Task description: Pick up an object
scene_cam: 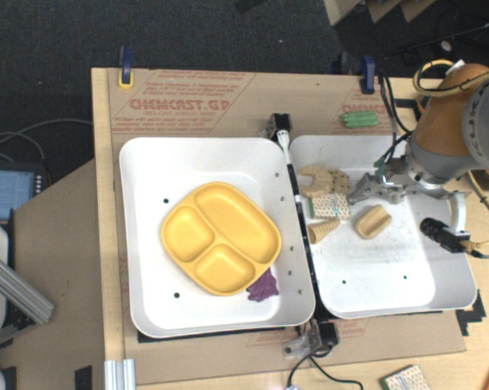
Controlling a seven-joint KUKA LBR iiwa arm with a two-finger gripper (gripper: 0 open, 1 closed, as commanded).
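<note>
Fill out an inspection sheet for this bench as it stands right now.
Surface: wooden bench bearing two shallow white bins, left bin and right bin, side by side.
Job's things: yellow divided plate and purple piece in the left bin; tan block, wedge and patterned pieces in the right bin.
Clutter: green object on the bench behind the right bin.
Hand: hand low over the right bin's back half, near the tan block; nothing seen between its fingers.
Cables: black cable running down to the wrist.
Surroundings: dark floor, blue clamps on the bench's back edge.
</note>
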